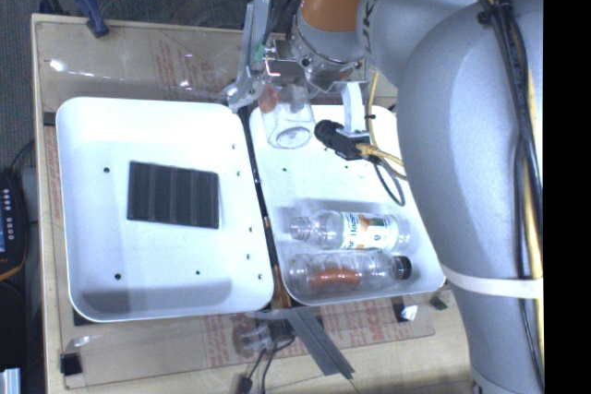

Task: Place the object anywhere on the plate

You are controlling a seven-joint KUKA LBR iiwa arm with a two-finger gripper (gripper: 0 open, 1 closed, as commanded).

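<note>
— Where are you right now?

— My gripper (282,97) hangs over the far end of the right bin (406,286), close to the seam between the two bins. My grey arm (462,106) comes in from the right and covers much of that side of the bench (138,46).

— Are you holding anything?

— A clear glass (288,126) sits right at my fingertips, its round rim tilted toward the camera. It looks to hang from my fingers above the bin floor, but the glass is see-through and my wrist crowds the spot, so I cannot tell whether my fingers are closed on it or merely beside it.

— And the plate?

— The dark ribbed rectangular plate (174,195) lies flat in the middle of the left bin (92,134). The glass is well apart from it, on the other side of the seam.

— What else is in your bin?

— Two clear plastic bottles lying on their sides at the near end, touching or almost touching. The labelled bottle (349,231) has a white and orange label; the second bottle (346,272), nearer the rim, has a dark cap pointing right and something reddish inside.

— Anything on the bench itself?

— A blue clamp (92,14) at the far left corner.
</note>
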